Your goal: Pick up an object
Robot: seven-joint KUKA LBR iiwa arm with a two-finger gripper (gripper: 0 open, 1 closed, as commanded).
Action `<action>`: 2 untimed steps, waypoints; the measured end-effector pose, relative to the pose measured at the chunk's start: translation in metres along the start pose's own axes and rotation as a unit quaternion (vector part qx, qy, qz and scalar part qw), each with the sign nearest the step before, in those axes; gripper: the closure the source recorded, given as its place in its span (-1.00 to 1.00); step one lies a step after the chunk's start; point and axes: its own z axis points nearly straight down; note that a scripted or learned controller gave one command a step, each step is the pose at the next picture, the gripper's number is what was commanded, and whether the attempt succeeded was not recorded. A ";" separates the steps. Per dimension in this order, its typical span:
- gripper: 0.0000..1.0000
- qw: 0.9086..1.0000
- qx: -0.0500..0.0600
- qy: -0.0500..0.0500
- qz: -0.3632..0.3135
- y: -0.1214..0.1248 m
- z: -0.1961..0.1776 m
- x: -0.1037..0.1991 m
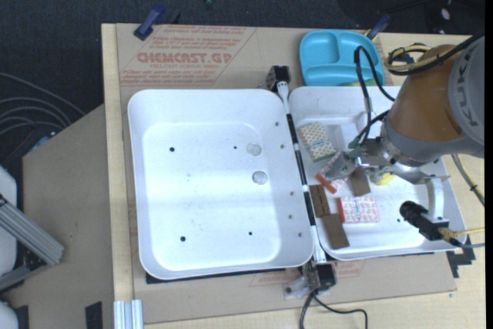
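You see a small orange-red piece [326,184] lying in the right bin [339,100], just beside the divider between bins. The gripper [356,163] hangs right above it, near a patterned packet [359,209]; its state can't be told.

Your arm [431,108] reaches in from the right edge, its orange band turned up toward the camera and grey wrist section below it. The wrist bends down and leftward, and your gripper [344,164] sits low at its end, pointing left, its metal parts blurred.
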 end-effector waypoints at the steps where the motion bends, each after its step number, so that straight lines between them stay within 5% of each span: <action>1: -1.00 1.000 -0.001 0.000 0.000 0.055 0.042 -0.020; 2: -1.00 1.000 -0.001 0.000 0.000 0.111 0.041 -0.005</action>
